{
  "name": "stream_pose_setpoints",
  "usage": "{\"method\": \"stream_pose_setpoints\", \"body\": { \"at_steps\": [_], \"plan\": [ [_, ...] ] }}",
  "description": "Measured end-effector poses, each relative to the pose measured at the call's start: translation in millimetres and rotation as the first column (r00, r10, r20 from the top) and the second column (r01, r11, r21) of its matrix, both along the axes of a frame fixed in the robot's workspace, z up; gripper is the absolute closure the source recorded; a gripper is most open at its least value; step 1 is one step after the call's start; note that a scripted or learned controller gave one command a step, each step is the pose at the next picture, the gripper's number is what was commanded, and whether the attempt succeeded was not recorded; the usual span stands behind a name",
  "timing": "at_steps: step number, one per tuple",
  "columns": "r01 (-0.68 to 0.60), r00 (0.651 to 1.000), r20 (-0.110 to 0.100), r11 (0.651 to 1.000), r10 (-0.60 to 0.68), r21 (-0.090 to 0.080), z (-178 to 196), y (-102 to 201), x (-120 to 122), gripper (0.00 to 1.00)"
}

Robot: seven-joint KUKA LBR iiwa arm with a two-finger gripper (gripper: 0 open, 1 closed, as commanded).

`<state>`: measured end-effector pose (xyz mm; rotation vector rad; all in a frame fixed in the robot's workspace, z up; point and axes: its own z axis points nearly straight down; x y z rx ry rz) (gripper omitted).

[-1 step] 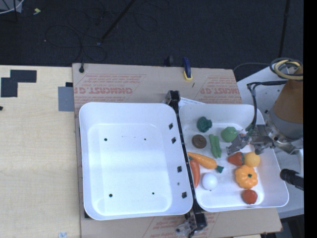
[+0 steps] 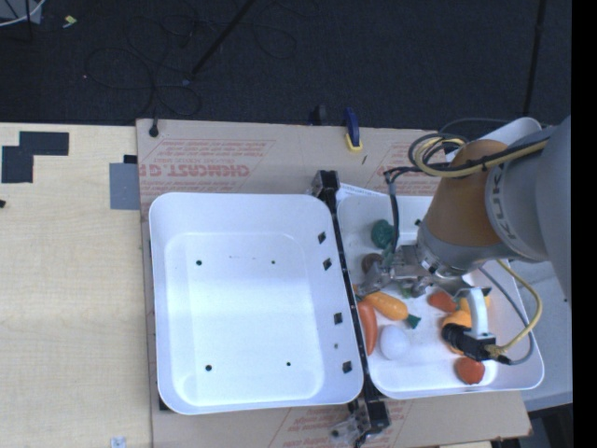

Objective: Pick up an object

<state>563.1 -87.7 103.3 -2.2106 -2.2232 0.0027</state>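
Gripper (image 2: 384, 271) | over right bin (image 2: 522, 373) | grip state unclear | cardboard (image 2: 201, 161) lettering unreadable

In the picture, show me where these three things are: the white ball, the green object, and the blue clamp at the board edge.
white ball (image 2: 395, 343), camera view, middle of its top.
green object (image 2: 381, 233), camera view, its visible left part.
blue clamp (image 2: 353, 127), camera view, its upper blue handle.

Bins (image 2: 242, 381) glossy white plastic; bench (image 2: 65, 297) pale matt wood.

Arm (image 2: 494, 203) over right bin (image 2: 522, 367), among toys.
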Motion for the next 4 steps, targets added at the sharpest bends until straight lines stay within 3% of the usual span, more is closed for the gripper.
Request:
{"method": "stream_pose_setpoints", "body": {
  "at_steps": [1, 2, 3, 4],
  "plan": [
    [0.006, 1.0, -0.002, 1.0, -0.006, -0.001, -16.9, -4.8, -56.1, 0.0],
    [0.005, 1.0, 0.006, 1.0, -0.005, -0.004, -10.5, -18.0, -11.9, 0.0],
    [0.011, 1.0, -0.002, 1.0, -0.011, -0.001, -2.0, -18.6, -15.0, 1.0],
    [0.002, 1.0, 0.01, 1.0, -0.002, -0.004, 88.0, 20.5, 61.7, 1.0]
  ]
}}
